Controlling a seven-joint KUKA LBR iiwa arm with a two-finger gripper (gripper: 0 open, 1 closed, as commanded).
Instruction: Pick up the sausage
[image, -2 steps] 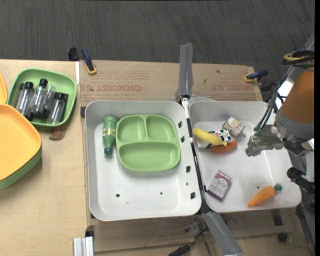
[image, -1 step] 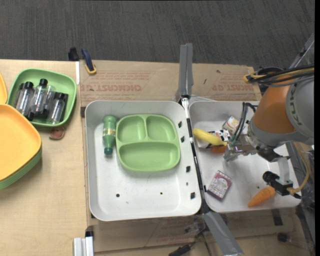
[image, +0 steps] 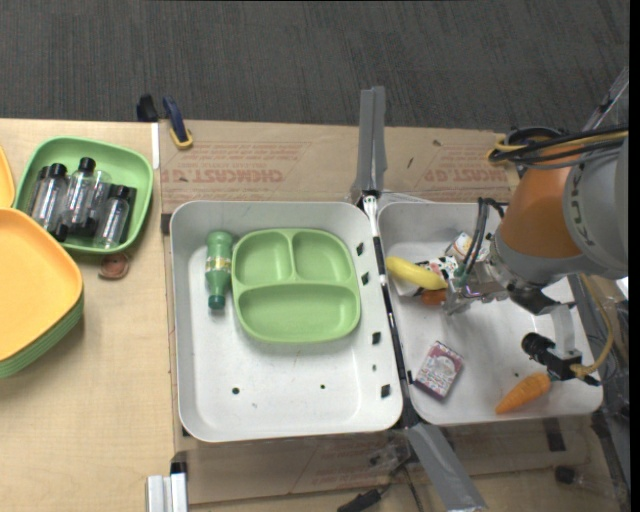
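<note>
In the right bin (image: 560, 400), a small reddish-brown piece that looks like the sausage (image: 432, 297) pokes out just below a yellow banana (image: 413, 272) near the bin's left wall. Most of it is hidden by the banana and the gripper. My gripper (image: 456, 298) is lowered into the bin right beside that piece, at its right end, with the grey and orange arm (image: 545, 215) rising behind it. Nothing can be seen lifted off the bin floor.
Also in the right bin are a pink packet (image: 438, 368), an orange carrot (image: 523, 393) and a small white item (image: 461, 244). The left bin (image: 290, 400) holds a green divided plate (image: 295, 285) and a green bottle (image: 217, 268). A tray of bottles (image: 85, 195) and orange plates (image: 35, 290) sit far left.
</note>
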